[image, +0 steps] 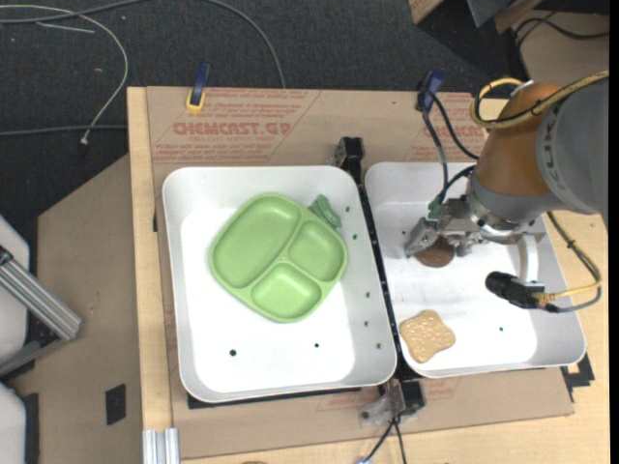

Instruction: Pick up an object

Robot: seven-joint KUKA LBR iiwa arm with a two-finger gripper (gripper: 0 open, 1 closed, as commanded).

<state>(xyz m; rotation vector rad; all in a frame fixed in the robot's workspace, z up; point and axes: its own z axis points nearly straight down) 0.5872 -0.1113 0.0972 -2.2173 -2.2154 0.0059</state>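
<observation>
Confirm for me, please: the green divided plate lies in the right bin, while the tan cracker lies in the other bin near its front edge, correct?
Not quite. The camera view shows the green divided plate in the left bin, not the right. The tan cracker lies in the other bin, the right one, near its front edge.

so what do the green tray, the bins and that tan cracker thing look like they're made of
Green divided tray: seems moulded plastic, smooth with a soft sheen and rounded compartment walls.
Left bin and right bin: look like thin white plastic, glossy, with rounded rims.
Tan cracker-shaped piece: speckled, matte surface; likely a plastic or foam toy, though real food cannot be ruled out.
</observation>
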